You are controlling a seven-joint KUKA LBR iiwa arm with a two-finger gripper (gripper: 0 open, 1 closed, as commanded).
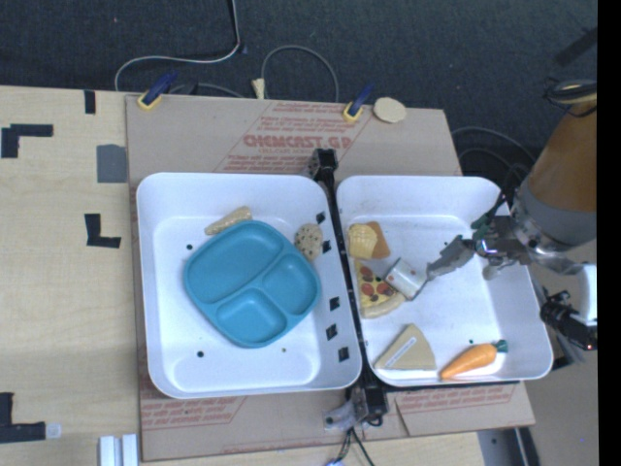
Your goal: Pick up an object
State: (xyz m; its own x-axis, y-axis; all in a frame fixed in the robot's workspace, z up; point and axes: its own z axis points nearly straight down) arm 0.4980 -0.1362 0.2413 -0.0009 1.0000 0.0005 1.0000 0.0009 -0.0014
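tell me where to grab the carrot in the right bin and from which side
Grip the carrot across the middle of its orange body, coming straight down from above. It lies flat and narrow near the bin's front wall, so a sideways approach looks cramped.

Arm (568, 178) cut by right edge; fingers (441, 260) too small to read.

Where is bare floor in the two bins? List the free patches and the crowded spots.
Right bin: bare along the far wall, and between the gripper and the carrot. Crowded by the divider: pizza slice, sandwich wedge.
Left bin: the blue divided plate takes the middle; bare along the near wall and left wall.
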